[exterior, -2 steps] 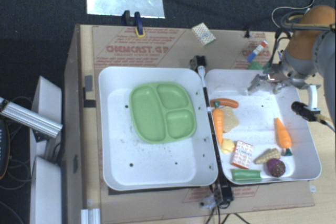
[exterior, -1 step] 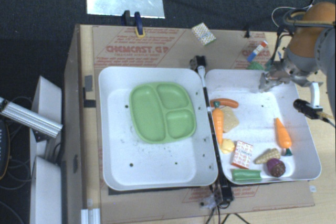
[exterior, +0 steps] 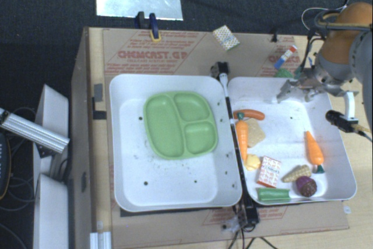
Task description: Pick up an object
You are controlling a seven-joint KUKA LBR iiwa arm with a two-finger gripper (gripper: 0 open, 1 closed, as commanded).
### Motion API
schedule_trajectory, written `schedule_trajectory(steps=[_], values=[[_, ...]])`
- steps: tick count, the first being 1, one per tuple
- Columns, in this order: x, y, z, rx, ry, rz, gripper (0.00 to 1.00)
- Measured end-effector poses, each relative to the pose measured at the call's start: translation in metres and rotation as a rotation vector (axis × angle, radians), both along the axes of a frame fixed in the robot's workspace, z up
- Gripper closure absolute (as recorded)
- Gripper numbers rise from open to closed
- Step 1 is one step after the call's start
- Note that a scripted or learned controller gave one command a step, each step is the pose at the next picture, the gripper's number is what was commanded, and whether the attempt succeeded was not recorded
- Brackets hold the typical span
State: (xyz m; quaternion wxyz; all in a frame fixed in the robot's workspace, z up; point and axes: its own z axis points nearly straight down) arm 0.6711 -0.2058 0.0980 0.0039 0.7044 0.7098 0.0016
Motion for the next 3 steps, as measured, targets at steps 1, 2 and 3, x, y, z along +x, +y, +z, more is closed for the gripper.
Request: schedule_trajectory(steps=[1,2,3], values=[[-0.0008,0.0002,-0.0101,0.003,0.004,-0.003,0.0],[-0.0013,0.0004,-0.0114,0.003,0.006,-0.003,0.0],[-0.0013,0.0004,-0.0115,0.003,0.006,-0.003,0.0]])
